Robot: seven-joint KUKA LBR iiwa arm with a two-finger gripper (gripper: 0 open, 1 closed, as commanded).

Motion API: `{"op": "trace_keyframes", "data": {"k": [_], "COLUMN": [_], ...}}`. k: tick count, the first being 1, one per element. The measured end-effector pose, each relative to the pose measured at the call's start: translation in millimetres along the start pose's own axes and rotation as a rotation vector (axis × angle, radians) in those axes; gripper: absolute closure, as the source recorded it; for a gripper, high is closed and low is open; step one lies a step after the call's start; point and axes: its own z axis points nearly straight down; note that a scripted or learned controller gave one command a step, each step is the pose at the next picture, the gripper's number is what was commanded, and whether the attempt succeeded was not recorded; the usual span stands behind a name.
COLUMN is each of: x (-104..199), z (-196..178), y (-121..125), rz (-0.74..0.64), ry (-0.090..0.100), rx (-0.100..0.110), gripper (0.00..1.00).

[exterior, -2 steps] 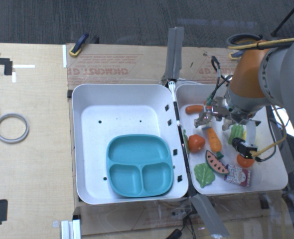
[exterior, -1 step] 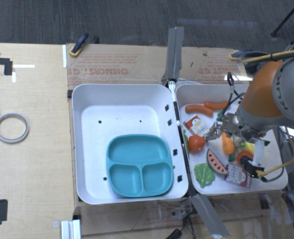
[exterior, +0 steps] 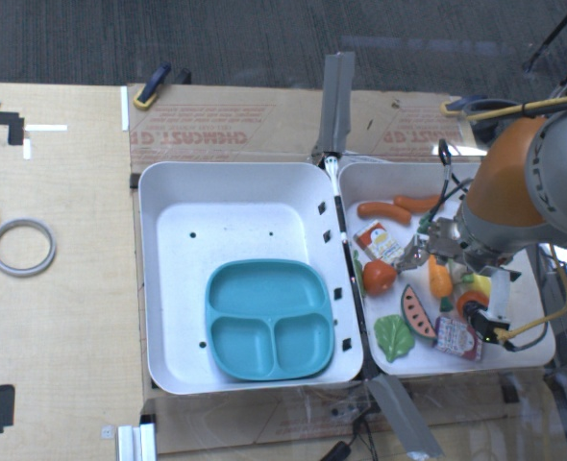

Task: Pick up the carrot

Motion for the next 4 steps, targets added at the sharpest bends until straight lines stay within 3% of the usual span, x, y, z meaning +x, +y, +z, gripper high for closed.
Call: {"op": "trace_keyframes", "data": {"k": [1,2,3,4], "x": [-10,-47,-48,-13], "z": [-76,0,-8,-119], "y": [-18,8,7,44], "rz": [0.092,0.097,0.099,-0.023], "ry": [0.0,0.001,0.0,-0.001], "rx": [-0.002,-0.001,0.002,-0.002], "gripper": [0.0,0.0,1.0,1.0]}}
